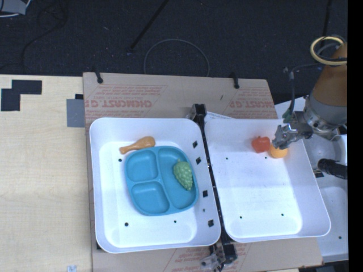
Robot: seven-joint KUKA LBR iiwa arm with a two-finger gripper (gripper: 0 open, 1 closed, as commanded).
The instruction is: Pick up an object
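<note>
So, 2 white bins side by side. Nearest us, the left bin (108, 220) holds a blue divided plate (153, 183) lying flat, with a bumpy green piece (183, 174) sitting in its right compartment, probably just parked there as clutter. A tan drumstick-looking toy (137, 145) lies beside the plate's far edge, off the plate.

Further back in the right bin (266, 208), a red object (260, 144) and a yellow-orange object (278, 151) sit touching near the far right wall. The gripper (283, 136) is low right over the yellow-orange one, so my guess is that's the target. Can't tell whether the pincer is wide, narrow, or gripping.
</note>
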